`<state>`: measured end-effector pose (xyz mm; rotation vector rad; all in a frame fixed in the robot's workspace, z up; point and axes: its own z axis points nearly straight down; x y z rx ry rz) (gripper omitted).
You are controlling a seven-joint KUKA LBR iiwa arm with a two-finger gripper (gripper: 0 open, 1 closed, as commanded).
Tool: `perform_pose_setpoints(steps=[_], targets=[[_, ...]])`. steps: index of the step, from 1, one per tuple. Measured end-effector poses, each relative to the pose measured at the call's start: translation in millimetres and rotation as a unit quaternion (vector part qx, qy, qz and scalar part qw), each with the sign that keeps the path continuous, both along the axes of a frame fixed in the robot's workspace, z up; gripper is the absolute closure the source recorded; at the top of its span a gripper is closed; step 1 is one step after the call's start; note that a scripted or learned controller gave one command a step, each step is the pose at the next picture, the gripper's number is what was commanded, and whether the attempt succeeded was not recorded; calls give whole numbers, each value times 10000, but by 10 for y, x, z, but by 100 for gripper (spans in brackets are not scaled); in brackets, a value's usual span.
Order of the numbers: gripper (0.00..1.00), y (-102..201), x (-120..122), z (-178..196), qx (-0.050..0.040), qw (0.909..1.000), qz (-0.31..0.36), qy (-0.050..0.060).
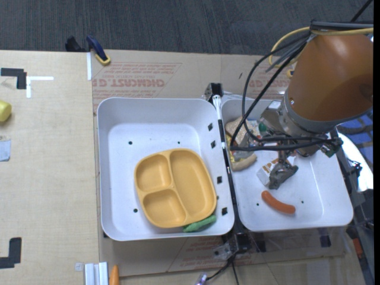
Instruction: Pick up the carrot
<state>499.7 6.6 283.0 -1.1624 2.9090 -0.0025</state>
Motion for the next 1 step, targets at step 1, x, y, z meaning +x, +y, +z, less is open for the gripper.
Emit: perform_pose_setpoints(steps=[1], targets=[[0, 505, -12, -912, 0, 9958, 919, 29]])
